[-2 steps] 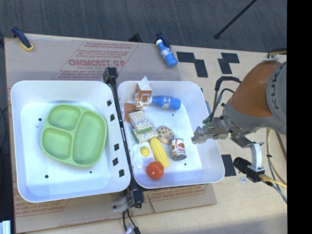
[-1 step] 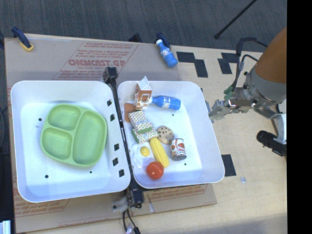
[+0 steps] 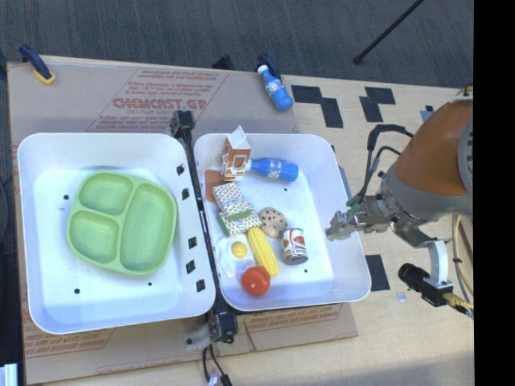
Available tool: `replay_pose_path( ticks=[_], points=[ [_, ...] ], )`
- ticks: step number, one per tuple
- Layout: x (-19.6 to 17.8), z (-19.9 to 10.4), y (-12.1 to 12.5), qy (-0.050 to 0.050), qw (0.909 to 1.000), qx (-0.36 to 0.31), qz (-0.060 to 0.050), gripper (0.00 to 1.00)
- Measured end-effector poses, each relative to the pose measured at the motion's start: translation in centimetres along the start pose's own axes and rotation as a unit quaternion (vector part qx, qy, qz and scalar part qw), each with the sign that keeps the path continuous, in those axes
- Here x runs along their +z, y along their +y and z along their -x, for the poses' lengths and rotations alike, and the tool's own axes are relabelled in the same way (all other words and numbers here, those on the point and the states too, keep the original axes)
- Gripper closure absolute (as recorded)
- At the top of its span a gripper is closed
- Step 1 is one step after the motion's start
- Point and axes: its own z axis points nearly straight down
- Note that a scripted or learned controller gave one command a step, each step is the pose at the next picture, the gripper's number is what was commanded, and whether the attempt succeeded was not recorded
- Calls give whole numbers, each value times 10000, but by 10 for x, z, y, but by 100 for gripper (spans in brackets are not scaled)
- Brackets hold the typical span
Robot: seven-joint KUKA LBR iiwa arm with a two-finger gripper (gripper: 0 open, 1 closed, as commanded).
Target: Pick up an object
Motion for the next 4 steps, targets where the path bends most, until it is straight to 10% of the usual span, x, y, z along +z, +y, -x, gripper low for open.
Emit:
replay_pose_path(
  ticks=[3, 4],
  points=[
    [-50, 0, 1, -7, 10000, 6, 17, 100],
    [-1, 0, 0, -2, 10000, -3, -2, 100]
  ],
)
